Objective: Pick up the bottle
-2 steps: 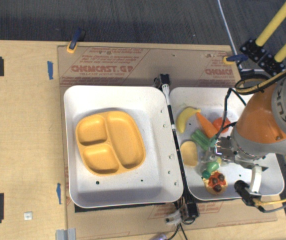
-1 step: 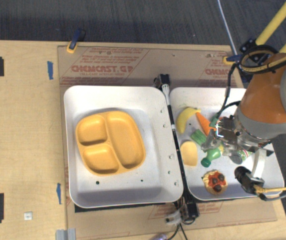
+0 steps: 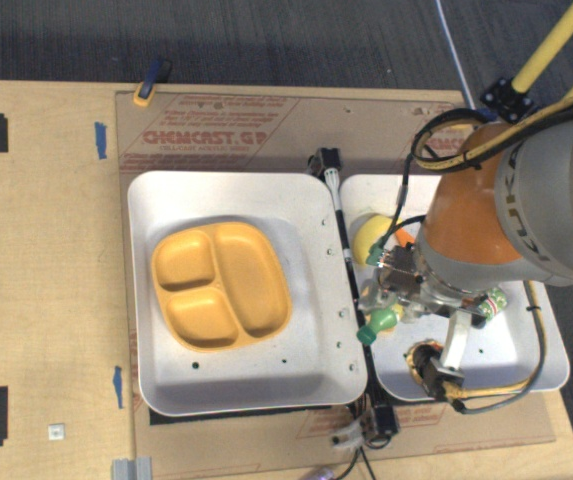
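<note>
A: Right, where's the arm (image 3: 511, 198)?

B: Over the right bin (image 3: 551, 363), reaching in from the right. The orange band and grey wrist cover most of that bin's middle. The gripper (image 3: 406, 288) sits low, near the bin's left wall.

A: Fingers?

B: Can't tell. The wrist body and cables hide them, so there's no read on the gap or on anything being held.

A: Bottle?

B: Green bottle (image 3: 378, 323) in the right bin, lying tilted against the left wall, just below and left of the gripper. Cap end points down-left. Whether the gripper touches it, I can't tell.

A: What else is in that bin?

B: A yellow round object (image 3: 370, 234) at upper left, partly behind the wrist. A green-and-white item (image 3: 493, 303) pokes out at the wrist's right side; too hidden to name.

A: Left bin?

B: The left bin (image 3: 156, 368) holds one yellow divided plate (image 3: 221, 285), three compartments, lying flat left of centre. Well apart from the gripper.

A: Bench?

B: Cardboard sheet (image 3: 206, 133) under both bins, blue tape marks (image 3: 100, 140) along its left edge.
</note>
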Controlling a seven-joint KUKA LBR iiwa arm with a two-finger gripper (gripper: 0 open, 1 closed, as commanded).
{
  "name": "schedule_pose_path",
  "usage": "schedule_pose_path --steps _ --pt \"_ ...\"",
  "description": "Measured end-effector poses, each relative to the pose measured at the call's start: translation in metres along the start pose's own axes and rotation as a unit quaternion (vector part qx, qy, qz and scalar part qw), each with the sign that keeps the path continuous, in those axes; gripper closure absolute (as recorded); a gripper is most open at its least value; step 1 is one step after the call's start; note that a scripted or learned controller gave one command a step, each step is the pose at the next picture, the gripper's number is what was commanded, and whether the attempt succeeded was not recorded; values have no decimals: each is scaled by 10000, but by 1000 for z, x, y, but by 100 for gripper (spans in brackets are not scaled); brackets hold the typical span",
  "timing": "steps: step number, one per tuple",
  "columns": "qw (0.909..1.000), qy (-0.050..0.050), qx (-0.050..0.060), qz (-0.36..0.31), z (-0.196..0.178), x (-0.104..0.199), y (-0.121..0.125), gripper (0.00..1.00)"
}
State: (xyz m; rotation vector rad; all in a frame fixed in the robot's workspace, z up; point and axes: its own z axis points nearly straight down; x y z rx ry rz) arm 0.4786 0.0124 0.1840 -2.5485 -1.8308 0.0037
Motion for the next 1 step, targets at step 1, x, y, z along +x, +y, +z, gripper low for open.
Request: schedule_pose_path --steps 1 --pt "9764 -4 -8 -2162 0 73 -24 100"
